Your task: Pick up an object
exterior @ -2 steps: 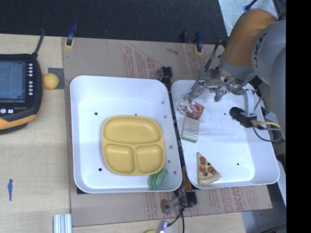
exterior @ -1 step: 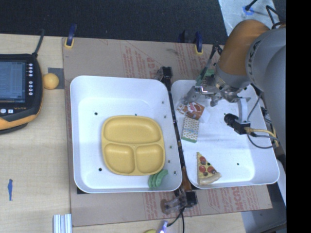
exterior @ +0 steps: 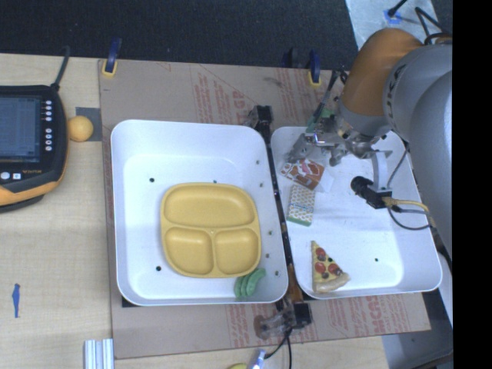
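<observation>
Grey gripper (exterior: 319,146) hovers just above a red-brown packet (exterior: 305,172).

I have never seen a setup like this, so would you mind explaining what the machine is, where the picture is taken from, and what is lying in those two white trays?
This is a single picture from a camera fixed above a workbench, looking down at a slant. The grey machine with the orange band is a robot arm reaching in from the right; its claw hangs low over the far end of the right bin, just above a small red-and-brown packet. I cannot tell whether it grips anything. That bin also holds a greenish packet and a toy pizza slice. The left bin holds a yellow divided plate and a small green toy. A control tablet lies at the bench's left.
</observation>
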Available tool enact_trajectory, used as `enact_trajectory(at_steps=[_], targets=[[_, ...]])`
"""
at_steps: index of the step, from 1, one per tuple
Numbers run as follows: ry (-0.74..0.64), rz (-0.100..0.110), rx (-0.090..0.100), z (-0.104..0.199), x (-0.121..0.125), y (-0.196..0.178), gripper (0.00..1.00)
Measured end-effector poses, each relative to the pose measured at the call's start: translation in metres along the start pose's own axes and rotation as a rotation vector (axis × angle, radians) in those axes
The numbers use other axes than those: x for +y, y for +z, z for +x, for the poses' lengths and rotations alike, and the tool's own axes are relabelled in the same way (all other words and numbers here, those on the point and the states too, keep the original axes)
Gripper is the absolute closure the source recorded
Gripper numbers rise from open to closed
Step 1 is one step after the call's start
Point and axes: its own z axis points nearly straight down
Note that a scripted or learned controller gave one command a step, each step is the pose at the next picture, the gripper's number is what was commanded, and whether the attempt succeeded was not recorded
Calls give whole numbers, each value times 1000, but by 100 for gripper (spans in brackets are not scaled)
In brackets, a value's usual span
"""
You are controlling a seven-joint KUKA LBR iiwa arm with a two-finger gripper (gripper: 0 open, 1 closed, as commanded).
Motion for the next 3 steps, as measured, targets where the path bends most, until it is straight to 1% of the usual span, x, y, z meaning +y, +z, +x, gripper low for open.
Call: enact_trajectory(at_steps=[1,2,3], targets=[[1,-18,-1,-4,-8,-1,0],[2,-14,-4,0,-6,0,0],[3,-21,-5,-1,-12,-1,0]])
